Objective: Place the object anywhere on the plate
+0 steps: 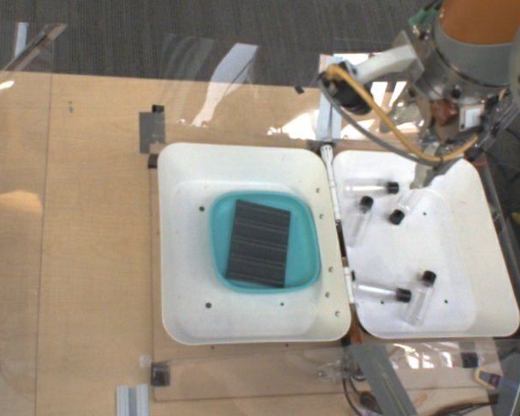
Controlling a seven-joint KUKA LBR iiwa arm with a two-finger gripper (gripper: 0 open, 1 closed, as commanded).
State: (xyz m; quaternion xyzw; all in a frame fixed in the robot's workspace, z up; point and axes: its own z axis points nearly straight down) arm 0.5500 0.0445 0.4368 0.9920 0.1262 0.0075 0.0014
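The dark ribbed block [259, 246] already lies flat on the teal plate [220, 232], well inside the rim, so by my reading the placing itself is done. The plate sits in the middle of the left bin [182, 180].

From my one overhead camera, the arm [481, 20] reaches in at the upper right, above the far edge of the right bin [490, 232], with yellow and white cables looping beside it. The hand [440, 137] hangs over that bin's back corner, well apart from the plate. I cannot tell how it stands; it is too tangled in wiring and shadow for me to read, and I see nothing held in it.

What is left, as I judge it, is little: the arm only needs to stay clear, unless another piece is meant to follow.

Counting: one dark block, one teal plate, two white bins side by side on the desk [69, 232]. In the right bin I make out about five small clear tubes with black caps [371, 185] scattered across the floor, though they are so transparent that I would not swear to the number.
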